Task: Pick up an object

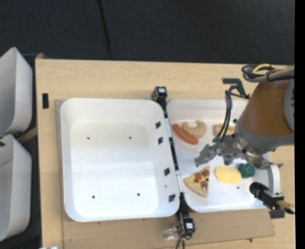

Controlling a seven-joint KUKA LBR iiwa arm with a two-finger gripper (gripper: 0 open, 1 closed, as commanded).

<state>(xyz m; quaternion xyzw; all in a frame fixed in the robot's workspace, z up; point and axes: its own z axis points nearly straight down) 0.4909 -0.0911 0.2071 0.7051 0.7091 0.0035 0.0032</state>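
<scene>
The right bin (221, 207) holds several toy foods. A red sausage (185, 134) lies against a tan croissant (197, 127) near the bin's far left. A pizza slice (198, 182) rests in the near left corner, with a yellow lemon-like piece (228, 175) beside it and a dark green piece (246, 169) further right. My gripper (204, 156) hangs low over the bin's middle, between the sausage and the pizza slice, just left of the yellow piece. Nothing is visibly held. The orange wrist band (266, 110) hides the bin's right part.
The left bin (110, 154) sits next to the right one, with black clips (167, 148) along their shared wall. A small tan item (217, 130) peeks out beside the arm's cable. White containers (4, 97) stand off the bench at far left.
</scene>
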